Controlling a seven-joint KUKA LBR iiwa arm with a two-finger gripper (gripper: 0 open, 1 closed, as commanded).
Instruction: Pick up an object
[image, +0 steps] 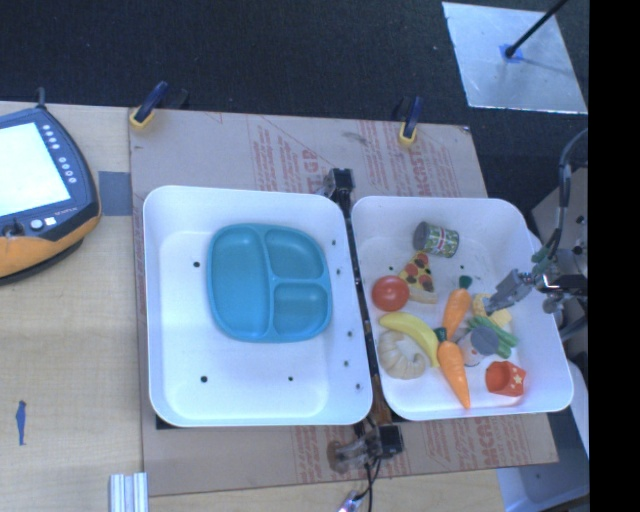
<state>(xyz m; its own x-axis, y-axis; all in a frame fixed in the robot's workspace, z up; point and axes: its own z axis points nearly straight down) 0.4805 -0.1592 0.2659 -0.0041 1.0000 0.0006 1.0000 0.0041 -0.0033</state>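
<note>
Orange and plastic, a toy carrot (456, 312) lies in the right bin (500, 212) just to the left of the gripper (508, 290), and a second, bigger carrot (455, 372) lies below it, toward the near wall. No single object is named by the task, so any of these toys can be the target. Beside the gripper, at its lower left, is a small heap of yellow, green and grey pieces (490, 330) that I cannot name. A red pepper-like toy (506, 379) sits further below the gripper. To its left are a pizza slice (418, 276), a tomato (390, 293) and a banana (412, 331); a small can (436, 239) stands above and to the left. The gripper is low over the bin near its right wall, and I cannot tell its state. I judge that the step is the approach; the next move needs a descent onto one toy. The left bin (160, 300) carries a blue divided plate (268, 282).
</note>
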